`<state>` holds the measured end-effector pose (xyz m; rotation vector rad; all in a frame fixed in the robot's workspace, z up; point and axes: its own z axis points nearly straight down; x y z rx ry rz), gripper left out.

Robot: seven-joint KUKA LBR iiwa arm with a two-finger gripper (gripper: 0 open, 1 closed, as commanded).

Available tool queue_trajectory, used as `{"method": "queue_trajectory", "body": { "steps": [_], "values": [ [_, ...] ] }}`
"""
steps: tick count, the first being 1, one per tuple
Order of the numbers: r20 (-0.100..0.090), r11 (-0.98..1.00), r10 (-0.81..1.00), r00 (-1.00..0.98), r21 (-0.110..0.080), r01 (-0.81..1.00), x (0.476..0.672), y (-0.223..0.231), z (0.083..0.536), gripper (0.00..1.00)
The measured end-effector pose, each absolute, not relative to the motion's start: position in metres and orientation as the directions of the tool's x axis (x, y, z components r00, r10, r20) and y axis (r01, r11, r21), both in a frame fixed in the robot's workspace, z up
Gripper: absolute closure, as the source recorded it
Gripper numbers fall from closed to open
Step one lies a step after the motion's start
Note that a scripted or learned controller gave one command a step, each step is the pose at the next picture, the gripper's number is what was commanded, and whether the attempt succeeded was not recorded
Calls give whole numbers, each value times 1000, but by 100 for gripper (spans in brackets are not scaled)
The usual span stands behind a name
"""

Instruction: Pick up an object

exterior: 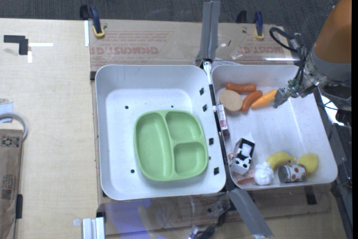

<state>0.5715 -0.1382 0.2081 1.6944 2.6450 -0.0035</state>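
The right bin (299, 126) holds several small objects. An orange carrot (260, 99) lies near its far side, next to a red sausage (241, 87) and a round tan bun (230, 101). My gripper (281, 96) hangs low at the carrot's right end, close to it or touching it. Nothing is seen lifted. Along the near edge lie a black-and-white cow toy (242, 156), a white lump (263, 175), a yellow banana (278, 159), a small can (292, 173) and a yellow lemon (309, 162).
The left bin (112, 120) carries a green divided plate (171, 144). A thin marker (222, 119) lies along the right bin's left wall. The arm's orange band (338, 31) and cables stand over the right bin's far right corner.
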Motion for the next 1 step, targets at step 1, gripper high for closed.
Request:
{"method": "queue_trajectory", "body": {
  "steps": [1],
  "values": [
    [-1, 474, 880, -474, -1, 880, 634, -99, 202, 100]
  ]
}}
